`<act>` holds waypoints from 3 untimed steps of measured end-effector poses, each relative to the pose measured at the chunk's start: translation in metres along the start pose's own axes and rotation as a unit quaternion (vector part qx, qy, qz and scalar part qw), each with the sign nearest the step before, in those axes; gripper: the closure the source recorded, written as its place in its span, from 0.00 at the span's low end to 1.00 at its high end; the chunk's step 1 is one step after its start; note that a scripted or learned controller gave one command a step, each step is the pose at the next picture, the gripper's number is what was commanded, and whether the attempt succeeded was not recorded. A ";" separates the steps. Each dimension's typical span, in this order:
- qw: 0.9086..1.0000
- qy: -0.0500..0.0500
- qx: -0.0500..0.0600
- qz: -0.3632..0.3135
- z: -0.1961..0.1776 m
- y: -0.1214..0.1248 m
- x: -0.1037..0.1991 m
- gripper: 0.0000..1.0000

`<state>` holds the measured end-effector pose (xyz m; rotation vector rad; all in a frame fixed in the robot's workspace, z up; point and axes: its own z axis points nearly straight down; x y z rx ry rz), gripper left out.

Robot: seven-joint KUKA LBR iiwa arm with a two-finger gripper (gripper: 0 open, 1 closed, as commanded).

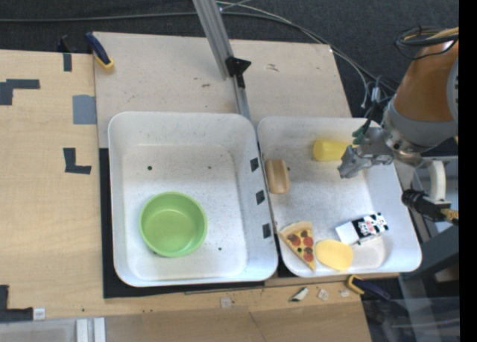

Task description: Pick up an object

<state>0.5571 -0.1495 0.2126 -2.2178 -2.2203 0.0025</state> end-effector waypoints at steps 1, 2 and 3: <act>1.000 0.000 0.000 0.000 0.000 0.000 0.000 0.00; 1.000 0.000 0.004 0.000 0.068 -0.004 0.000 0.00; 1.000 -0.001 0.000 0.001 0.123 -0.005 0.001 0.00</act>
